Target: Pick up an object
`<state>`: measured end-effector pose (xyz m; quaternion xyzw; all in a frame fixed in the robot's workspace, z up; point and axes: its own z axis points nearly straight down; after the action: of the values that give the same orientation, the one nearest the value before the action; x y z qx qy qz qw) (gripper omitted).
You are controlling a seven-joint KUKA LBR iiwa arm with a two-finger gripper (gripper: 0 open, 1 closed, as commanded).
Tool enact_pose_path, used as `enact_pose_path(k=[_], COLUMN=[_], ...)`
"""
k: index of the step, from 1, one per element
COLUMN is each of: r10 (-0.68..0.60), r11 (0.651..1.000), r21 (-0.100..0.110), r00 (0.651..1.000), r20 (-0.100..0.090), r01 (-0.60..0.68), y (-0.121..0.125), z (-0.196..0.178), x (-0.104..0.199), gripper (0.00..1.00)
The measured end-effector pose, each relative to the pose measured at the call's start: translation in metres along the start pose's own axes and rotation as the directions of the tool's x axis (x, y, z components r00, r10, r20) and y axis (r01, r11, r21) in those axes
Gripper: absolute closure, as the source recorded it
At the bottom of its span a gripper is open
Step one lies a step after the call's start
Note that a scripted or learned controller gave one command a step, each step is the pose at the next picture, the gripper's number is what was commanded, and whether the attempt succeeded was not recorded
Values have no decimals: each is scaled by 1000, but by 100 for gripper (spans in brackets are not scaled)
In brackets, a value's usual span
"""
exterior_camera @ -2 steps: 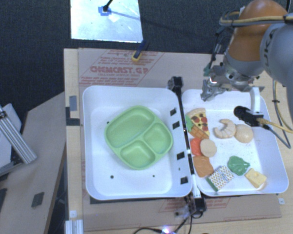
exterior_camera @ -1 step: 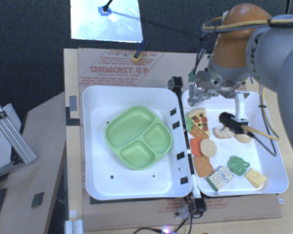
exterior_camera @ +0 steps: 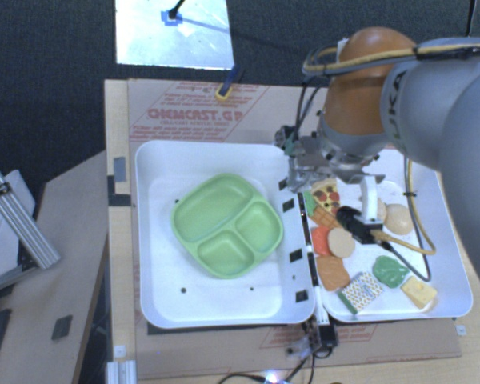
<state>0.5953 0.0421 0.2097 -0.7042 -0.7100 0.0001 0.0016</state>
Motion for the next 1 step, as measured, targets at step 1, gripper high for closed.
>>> enact_pose_path(k=[1], r10=[-1], r11=[1000], r21=[-2], r00=[1000], r20=[-1], r01=[1], y=[-39], z=[-22], x=[40], gripper=[100])
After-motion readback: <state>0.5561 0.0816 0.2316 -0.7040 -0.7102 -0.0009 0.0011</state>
